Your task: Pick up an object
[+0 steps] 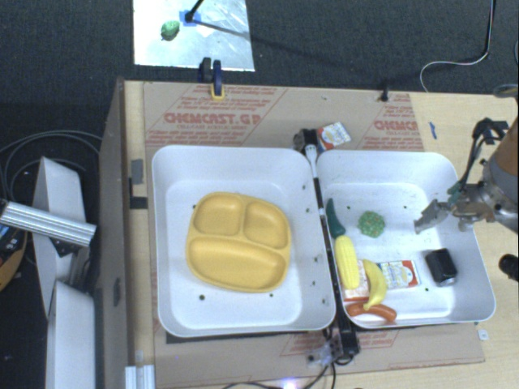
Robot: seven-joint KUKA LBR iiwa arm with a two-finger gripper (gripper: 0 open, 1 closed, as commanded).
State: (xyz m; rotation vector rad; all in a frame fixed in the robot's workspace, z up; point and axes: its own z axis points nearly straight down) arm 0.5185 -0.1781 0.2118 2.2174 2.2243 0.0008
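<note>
**Pick not yet made: gripper hangs at the right bin's edge**

The left bin carries only a yellow divided tray. The right bin holds every candidate: a corn cob and banana at about 7 o'clock, a small printed card beside them, a black block at 4 o'clock, and a green broccoli piece near centre. The gripper sits at 3 o'clock; nothing is seen held, and whether its fingers are parted I cannot tell. The whole grasp seems left to do.
</note>
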